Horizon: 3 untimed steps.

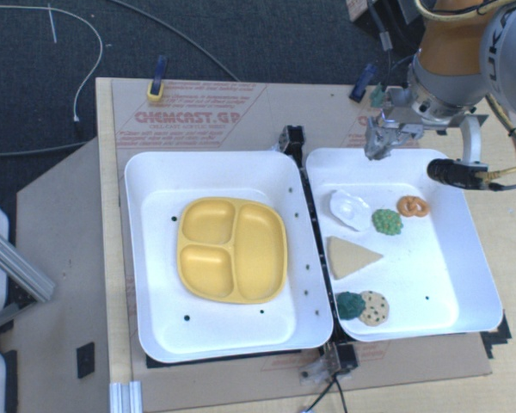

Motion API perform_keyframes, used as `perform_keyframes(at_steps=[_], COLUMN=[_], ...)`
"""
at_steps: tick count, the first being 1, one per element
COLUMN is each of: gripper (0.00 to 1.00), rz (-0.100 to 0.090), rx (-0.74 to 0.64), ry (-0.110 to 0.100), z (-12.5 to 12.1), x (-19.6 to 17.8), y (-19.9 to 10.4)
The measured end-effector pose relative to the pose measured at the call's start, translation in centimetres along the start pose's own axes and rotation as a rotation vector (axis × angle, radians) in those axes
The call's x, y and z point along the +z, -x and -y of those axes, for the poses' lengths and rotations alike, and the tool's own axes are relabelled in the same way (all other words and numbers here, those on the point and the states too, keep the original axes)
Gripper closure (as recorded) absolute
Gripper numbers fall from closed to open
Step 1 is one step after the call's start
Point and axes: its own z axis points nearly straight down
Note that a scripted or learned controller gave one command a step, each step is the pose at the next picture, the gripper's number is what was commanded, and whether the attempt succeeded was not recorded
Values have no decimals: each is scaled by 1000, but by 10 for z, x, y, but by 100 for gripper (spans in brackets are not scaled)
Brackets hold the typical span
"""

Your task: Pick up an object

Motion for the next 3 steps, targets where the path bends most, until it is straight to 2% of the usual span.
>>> perform_keyframes(at_steps=[1, 2, 3], gripper=[100, 100, 100], rz=[0, 1, 1], rx=[0, 1, 0], ry=[1, 0, 0], z=[7, 17, 26], x=[-3, 13, 23], y=[-58, -102, -160])
